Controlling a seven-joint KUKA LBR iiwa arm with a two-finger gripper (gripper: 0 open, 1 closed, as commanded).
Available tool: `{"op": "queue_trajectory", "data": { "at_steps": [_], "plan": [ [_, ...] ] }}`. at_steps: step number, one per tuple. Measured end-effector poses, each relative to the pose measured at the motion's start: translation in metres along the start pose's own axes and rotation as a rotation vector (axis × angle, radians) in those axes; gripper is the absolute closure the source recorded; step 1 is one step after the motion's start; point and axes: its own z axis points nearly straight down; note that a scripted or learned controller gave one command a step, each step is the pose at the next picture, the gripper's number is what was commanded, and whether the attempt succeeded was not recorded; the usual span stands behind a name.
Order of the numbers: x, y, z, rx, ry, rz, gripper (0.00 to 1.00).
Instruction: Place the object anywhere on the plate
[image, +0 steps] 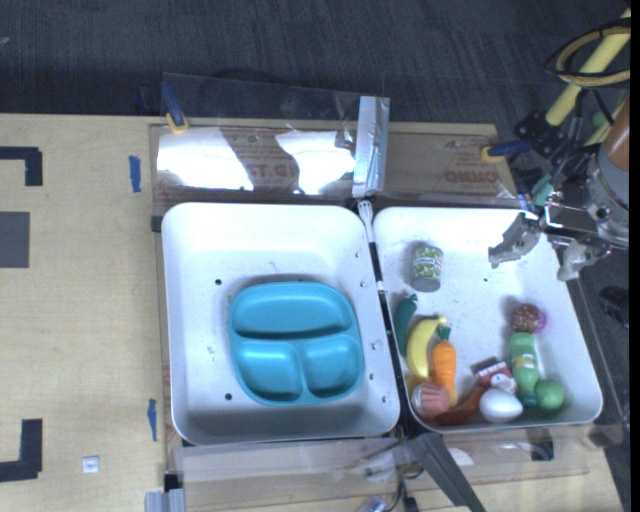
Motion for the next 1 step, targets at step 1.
{"op": "queue_trajectory", "data": {
  "at_steps": [1],
  "plan": [
    [0.0,0.0,0.0,0.0,0.0,0.0,0.0]
  ]
}}
